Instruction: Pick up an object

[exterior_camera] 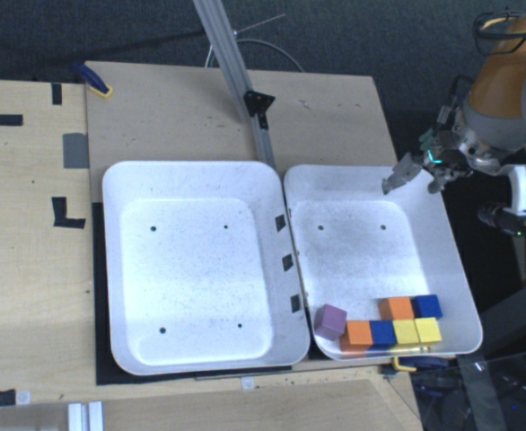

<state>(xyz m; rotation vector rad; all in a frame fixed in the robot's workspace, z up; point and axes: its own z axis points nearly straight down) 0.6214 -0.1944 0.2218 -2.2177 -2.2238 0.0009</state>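
Several small blocks lie bunched at the near edge of the right bin (442,241): a purple block (332,320), an orange block (359,332), a blue block (382,332), a yellow block (407,331) and another yellow block (428,329), with a second orange block (396,309) and a second blue block (426,306) behind them. My gripper (416,174) hangs over the far right corner of the right bin, well away from the blocks. Its fingers are spread apart with nothing between them.
The left bin (119,241) sits beside the right one, their rims touching in the middle. A slanted metal pole (227,43) rises from behind the bins. A thin cable (281,57) lies on the bench at the back.
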